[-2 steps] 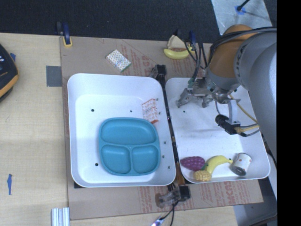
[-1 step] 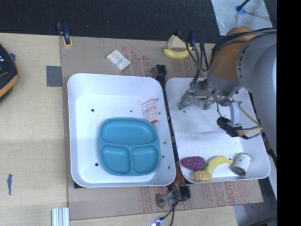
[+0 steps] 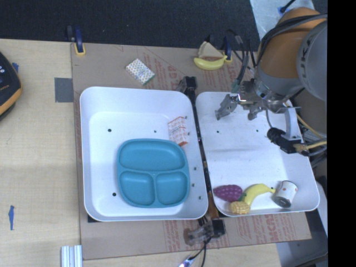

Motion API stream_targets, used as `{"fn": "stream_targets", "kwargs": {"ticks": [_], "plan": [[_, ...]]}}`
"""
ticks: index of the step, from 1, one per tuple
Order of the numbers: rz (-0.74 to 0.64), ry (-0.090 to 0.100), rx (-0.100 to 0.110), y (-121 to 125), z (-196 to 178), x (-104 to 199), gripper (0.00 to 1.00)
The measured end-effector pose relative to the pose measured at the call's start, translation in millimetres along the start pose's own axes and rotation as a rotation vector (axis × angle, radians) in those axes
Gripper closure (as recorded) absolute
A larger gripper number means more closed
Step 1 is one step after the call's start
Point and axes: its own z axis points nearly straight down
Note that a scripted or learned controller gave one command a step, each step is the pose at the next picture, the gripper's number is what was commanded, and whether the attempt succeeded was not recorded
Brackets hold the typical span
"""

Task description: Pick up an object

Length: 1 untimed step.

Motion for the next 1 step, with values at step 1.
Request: {"fn": "stream_targets", "kwargs": {"ticks": [1], "plan": [[-0.003, 0.0, 0.004, -0.5, -9.4, -0.7, 1.0]]}}
